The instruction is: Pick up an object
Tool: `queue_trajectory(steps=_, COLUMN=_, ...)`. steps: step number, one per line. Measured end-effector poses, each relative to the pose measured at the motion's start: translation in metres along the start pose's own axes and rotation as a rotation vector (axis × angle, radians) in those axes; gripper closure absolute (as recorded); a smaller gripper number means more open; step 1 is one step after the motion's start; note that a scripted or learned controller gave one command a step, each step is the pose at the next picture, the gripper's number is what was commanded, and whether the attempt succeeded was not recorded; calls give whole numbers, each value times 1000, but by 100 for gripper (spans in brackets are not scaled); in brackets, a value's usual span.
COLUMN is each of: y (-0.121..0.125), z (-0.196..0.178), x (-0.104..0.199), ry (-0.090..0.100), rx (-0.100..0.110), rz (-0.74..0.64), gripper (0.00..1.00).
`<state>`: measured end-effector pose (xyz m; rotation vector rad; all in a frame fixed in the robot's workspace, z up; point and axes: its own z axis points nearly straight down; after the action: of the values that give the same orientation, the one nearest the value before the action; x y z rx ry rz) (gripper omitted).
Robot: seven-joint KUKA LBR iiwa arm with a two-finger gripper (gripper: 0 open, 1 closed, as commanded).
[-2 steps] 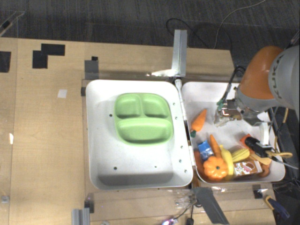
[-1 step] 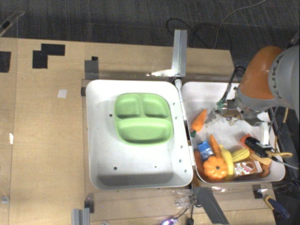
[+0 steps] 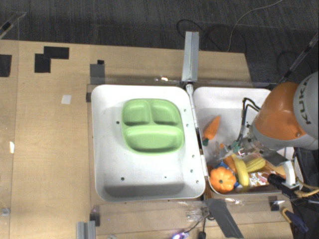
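Counter [image 3: 45,148] of pale wood carries two white bins side by side. In the left bin [image 3: 107,183] we see a green divided plate [image 3: 152,125], lying flat near the middle, with nothing on it. In the right bin [image 3: 227,96] the toy foods gather at the near end: an orange carrot [image 3: 212,127] lies apart near the dividing wall, and lower there is a small pumpkin [image 3: 222,179], a yellow banana [image 3: 241,172] just beside it, and a corn cob [image 3: 254,164] touching the pile. We judge that any of these can serve as the object to pick. The arm [image 3: 281,116] reaches in from the right and stands above this pile, probably because the objects are most dense there. Its wrist covers the fingers, so we cannot tell how far open they are, or if they have hold of something.
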<state>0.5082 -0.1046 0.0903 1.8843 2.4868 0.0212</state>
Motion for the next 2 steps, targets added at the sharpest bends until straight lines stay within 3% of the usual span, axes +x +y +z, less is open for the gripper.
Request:
queue_trajectory(steps=1, y=3, z=-8, x=0, ry=4, rx=-1, rz=-1, gripper=100)
queue_trajectory(steps=2, y=85, z=-91, x=68, ry=11, rx=22, rz=-122, gripper=100)
